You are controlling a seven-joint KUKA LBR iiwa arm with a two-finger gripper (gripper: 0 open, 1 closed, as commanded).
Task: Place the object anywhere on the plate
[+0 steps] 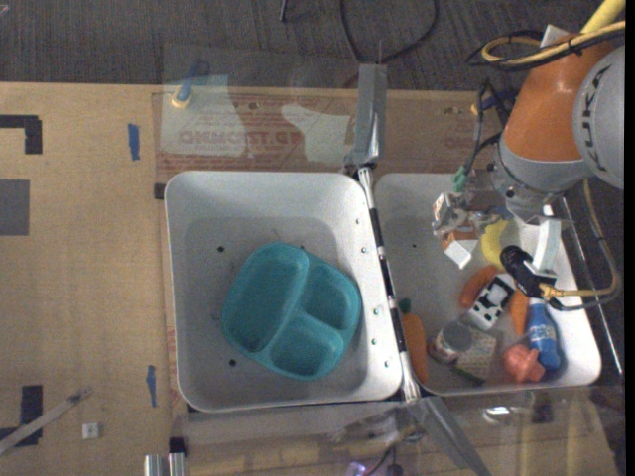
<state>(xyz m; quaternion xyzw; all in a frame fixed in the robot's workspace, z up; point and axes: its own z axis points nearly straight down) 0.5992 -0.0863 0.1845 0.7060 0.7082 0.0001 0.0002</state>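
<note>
arm point(571, 97) cut off right, claw point(458, 216) blurred

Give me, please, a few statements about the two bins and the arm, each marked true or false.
1. The teal plate lies in the left bin. True.
2. A toy already sits on the plate. False: its three compartments hold nothing.
3. The arm is over the right bin. True.
4. The small objects are spread across both bins. False: they are all in the right bin, among them an orange carrot by the divider.
5. The hand hangs above the plate. False: it is over the upper part of the right bin.
</note>
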